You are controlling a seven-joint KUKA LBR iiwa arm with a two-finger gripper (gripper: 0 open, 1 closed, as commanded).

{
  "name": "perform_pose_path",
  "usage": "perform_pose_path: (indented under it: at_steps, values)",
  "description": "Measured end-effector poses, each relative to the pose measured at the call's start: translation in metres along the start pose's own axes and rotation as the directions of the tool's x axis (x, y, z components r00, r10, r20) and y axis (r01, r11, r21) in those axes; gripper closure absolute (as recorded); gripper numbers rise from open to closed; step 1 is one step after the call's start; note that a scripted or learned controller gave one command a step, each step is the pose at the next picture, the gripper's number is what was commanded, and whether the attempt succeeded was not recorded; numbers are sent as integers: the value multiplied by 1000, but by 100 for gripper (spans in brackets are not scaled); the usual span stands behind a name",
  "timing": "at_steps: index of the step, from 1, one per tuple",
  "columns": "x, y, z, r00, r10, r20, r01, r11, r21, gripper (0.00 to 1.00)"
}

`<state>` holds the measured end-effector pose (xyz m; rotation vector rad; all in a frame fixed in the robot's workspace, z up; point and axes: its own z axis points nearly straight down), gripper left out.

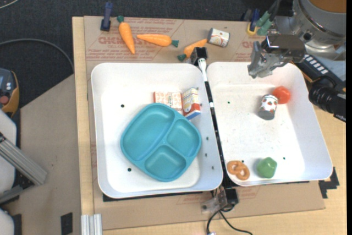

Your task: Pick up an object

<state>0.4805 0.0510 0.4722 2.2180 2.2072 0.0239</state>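
Observation:
My gripper [263, 67] hangs over the far edge of the right bin [308, 140], open with nothing between its fingers. Just below and to its right, an orange-red ball [282, 94] lies in that bin, touching a small grey-and-white toy [268, 107]. A pretzel [238, 169] and a green block [267, 167] sit near the bin's front edge. The left bin [104, 118] holds a teal divided plate [160, 142], with a red-and-white carton [168, 99] and a blue-and-white carton [191, 103] behind it.
On the cardboard behind the bins lie three toy carrots [126, 37] [155, 39] [193, 48], a small can [219, 37], a blue clip [106, 15] and a black-handled tool [201, 59]. The arm's body and cables crowd the upper right.

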Motion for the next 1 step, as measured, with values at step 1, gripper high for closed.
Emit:
perform_pose_path:
  at_steps: [1]
  values:
    - [96,-1,-67,1000,-16,-3,16,1000,10,100]
